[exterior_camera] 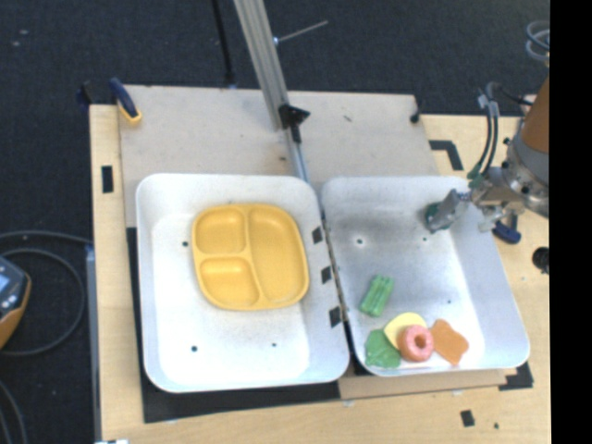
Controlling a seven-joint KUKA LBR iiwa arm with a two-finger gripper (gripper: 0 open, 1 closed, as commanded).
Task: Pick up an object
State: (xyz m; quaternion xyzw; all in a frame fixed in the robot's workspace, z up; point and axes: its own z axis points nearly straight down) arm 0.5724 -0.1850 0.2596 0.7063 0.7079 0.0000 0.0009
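The green block, mid right bin, is judged light, stiff, graspable across its narrow sides; the gripper is near the far edge, its state untellable.

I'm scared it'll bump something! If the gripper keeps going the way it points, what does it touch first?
Probably just the bare floor of the right bin. The gripper points down-left there; the toys lie nearer the front corner. Depth is hard to judge.
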